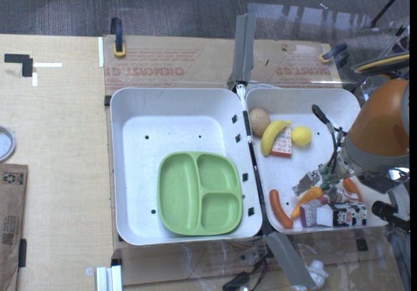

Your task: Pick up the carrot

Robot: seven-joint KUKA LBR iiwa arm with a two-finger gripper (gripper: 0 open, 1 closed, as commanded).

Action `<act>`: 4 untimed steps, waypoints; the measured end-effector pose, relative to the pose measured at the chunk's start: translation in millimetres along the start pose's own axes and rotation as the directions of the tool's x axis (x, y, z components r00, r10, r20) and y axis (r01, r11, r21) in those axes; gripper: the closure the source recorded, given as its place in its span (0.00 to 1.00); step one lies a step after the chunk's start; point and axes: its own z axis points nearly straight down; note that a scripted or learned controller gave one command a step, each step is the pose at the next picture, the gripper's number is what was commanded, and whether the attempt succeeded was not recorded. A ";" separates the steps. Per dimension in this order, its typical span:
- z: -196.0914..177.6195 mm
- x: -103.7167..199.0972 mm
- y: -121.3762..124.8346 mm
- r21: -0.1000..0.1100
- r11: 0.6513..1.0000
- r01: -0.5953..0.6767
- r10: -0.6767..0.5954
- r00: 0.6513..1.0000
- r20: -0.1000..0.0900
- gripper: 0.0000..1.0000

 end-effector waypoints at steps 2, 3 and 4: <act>6.1 19.7 -6.0 -0.001 0.996 0.084 -0.084 0.996 -0.001 1.00; 6.4 19.7 -6.6 0.000 0.997 0.083 -0.083 0.997 -0.002 0.00; -4.6 17.2 -3.8 -0.008 0.997 0.081 -0.081 0.997 0.006 1.00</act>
